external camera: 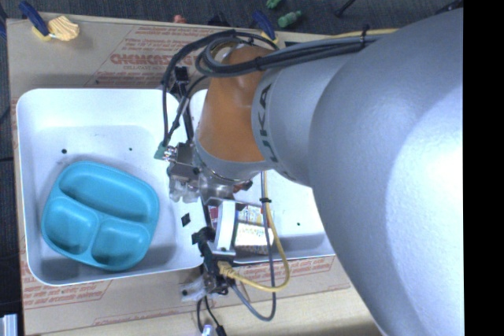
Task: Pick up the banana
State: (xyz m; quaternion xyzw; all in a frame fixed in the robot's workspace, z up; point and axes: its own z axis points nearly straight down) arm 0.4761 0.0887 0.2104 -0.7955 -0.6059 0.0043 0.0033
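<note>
My grey arm with its orange band (232,118) reaches in from the right and covers nearly all of the right bin (305,246). The gripper (187,189) hangs below the wrist, over the divide between the two bins, close to the right wall of the left bin (94,110). The wrist and cables hide what lies under the gripper and most of the right bin's floor.
A blue divided plate (98,212) lies in the front part of the left bin, just left of the gripper. A yellow and blue clamp (55,27) sits on the cardboard at the back left. Small green items (283,12) lie on the dark floor beyond the bench.
</note>
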